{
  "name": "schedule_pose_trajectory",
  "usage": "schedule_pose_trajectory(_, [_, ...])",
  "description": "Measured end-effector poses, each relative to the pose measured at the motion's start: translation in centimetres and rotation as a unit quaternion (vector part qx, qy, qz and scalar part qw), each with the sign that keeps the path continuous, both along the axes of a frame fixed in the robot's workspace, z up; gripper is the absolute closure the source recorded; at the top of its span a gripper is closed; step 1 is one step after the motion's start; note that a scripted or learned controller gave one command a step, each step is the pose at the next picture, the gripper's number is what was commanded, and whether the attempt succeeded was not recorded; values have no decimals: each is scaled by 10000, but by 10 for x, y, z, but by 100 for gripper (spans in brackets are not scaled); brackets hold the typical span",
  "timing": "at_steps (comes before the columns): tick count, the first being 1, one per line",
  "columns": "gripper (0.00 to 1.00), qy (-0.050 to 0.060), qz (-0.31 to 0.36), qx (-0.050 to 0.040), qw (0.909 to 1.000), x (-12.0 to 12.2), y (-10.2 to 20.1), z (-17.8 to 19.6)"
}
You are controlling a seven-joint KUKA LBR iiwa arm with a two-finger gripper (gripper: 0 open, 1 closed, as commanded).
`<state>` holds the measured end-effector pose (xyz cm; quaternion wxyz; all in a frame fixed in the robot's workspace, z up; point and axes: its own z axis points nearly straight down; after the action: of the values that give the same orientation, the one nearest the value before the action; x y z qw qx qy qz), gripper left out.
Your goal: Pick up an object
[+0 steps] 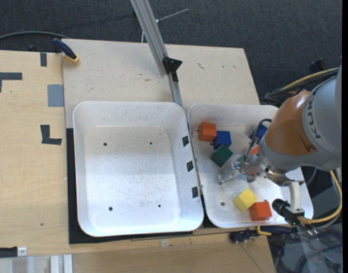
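The right bin (233,109) holds several cubes. An orange cube (207,131), a blue cube (223,138) and a green cube (222,155) cluster near its far left. A yellow cube (245,199) and a red-orange cube (260,210) lie close to its front edge. My gripper (235,173) hangs low over the bin floor, just right of and below the green cube and above the yellow one. I see no cube in it. The arm's orange band and grey wrist (293,132) cover the bin's right side.
The left bin (83,115) stands beside the right one, sharing a middle wall (191,164). A slanted metal pole (148,21) runs down from the top to the bins' junction. A blue and yellow tool (66,49) lies on the bench at the far left.
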<state>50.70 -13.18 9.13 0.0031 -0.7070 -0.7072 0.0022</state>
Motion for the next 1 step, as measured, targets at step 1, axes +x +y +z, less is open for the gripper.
schedule_pose_trajectory(1, [100,-15,8,3,10000,1,1,13])
